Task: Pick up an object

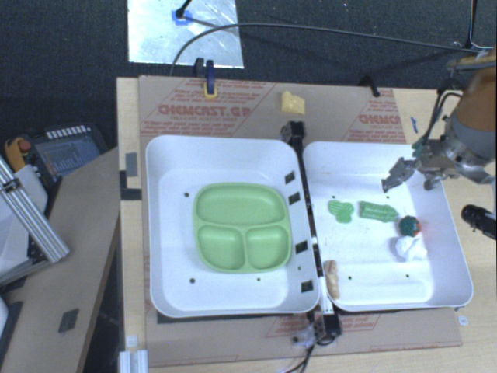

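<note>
1. Although the task calls for an object to be lifted, nothing is yet held: every item lies on the floor of the right bin (443, 290), so the whole pick is left to do.
2. Nearest the camera in that bin, a tan piece (331, 278) lies against its left wall, well apart from the rest.
3. Further in, a white lump (409, 247) touches a small round red-and-green item (408, 225); just left of these lie a green oblong toy (377, 211) and a smaller green piece (340, 210).
4. Beyond them, the gripper (411, 174) hangs over the bin's far part with jaws spread, grasping nothing.
5. Left of the right bin, the left bin (167, 208) holds a green divided plate (240, 227).
6. I judge the clustered items could crowd a grasp.
</note>
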Controlling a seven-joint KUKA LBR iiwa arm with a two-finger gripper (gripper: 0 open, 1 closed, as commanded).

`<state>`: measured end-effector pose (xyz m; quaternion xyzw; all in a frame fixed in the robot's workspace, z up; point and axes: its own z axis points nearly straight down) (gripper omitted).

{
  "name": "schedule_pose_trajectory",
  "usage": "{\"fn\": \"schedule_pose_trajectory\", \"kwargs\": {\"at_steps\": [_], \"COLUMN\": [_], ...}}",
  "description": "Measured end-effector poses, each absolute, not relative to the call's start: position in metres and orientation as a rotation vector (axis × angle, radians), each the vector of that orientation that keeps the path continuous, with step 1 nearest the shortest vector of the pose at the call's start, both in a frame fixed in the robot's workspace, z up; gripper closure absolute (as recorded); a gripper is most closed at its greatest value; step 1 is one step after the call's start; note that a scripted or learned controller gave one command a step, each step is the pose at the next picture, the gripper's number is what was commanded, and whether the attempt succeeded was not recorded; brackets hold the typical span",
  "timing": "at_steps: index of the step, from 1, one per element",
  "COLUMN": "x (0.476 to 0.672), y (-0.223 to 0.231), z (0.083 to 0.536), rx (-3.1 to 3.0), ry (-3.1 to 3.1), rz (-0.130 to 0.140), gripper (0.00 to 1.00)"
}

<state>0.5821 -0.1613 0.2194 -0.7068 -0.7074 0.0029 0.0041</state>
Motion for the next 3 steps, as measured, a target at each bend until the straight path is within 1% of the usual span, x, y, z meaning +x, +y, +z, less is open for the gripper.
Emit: {"fn": "schedule_pose_trajectory", "kwargs": {"at_steps": [1, 2, 3], "x": [0.585, 0.585, 0.587], "y": [-0.161, -0.164, -0.153], "z": [0.226, 0.184, 0.131], "rx": [-2.218, -2.219, -2.216], "ry": [-2.226, -2.222, -2.225], "rz": [-0.001, 0.002, 0.001], "gripper": [0.0, 0.0, 0.0]}}
